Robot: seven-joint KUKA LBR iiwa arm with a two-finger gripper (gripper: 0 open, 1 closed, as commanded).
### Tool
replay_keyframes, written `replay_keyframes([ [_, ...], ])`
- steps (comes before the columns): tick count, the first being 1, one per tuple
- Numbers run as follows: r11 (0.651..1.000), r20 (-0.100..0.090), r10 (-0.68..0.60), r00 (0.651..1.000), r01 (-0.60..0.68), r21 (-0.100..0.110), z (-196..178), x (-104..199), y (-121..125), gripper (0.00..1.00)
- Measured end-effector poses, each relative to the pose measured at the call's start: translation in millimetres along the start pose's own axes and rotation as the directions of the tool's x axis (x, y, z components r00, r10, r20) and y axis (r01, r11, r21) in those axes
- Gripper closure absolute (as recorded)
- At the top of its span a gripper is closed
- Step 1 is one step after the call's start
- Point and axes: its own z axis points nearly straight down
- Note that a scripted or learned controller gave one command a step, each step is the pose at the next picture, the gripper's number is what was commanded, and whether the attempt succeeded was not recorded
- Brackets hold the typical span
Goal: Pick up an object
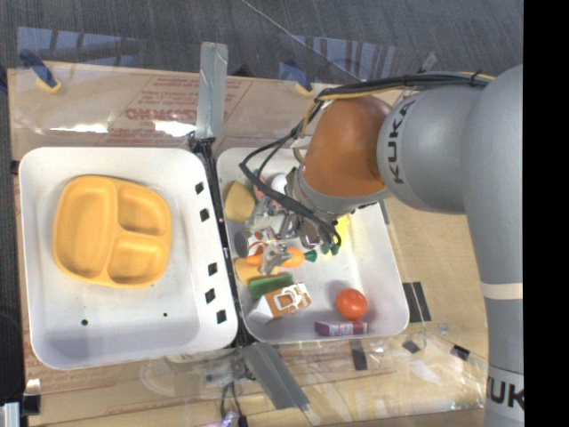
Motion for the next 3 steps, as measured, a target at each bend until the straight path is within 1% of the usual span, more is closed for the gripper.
replay_keyframes([
  [1, 1.0, 0.015, 0.021, 1.0, -0.022, 0.004, -152.6, -10.1, 15.1, 1.0],
  [2, 0.998, 0.001, 0.064, 0.998, -0.064, 0.001, -136.3, -86.0, 32.3, 1.0],
  [3, 0.998, 0.006, 0.061, 0.998, -0.061, 0.002, -148.7, -87.5, 32.6, 1.0],
])
